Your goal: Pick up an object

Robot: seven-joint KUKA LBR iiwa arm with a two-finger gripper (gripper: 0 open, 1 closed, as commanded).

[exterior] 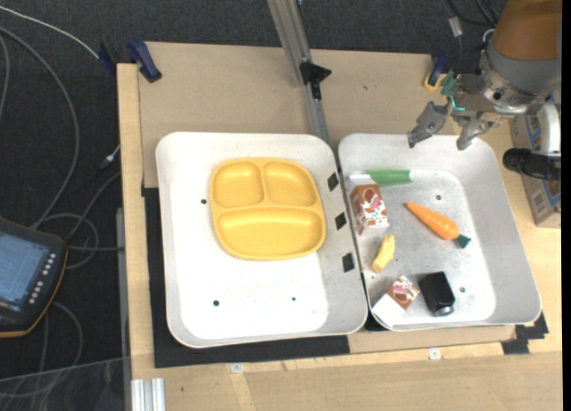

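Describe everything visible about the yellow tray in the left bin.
The yellow tray is a rounded rectangle that looks like smooth moulded plastic, with three compartments: two smaller ones along its far side and one wide one along its near side, split by raised ridges. All three look bare. It lies flat and right way up on the floor of the left bin, toward the bin's far right part, turned slightly askew to the bin's edges. Only the bin floor touches it.

No legible text. Small red-and-white printed carton (368, 208), frame centre-right: print too small to read. Handheld grey pendant screen (20, 271), left edge: display blurred, unreadable.
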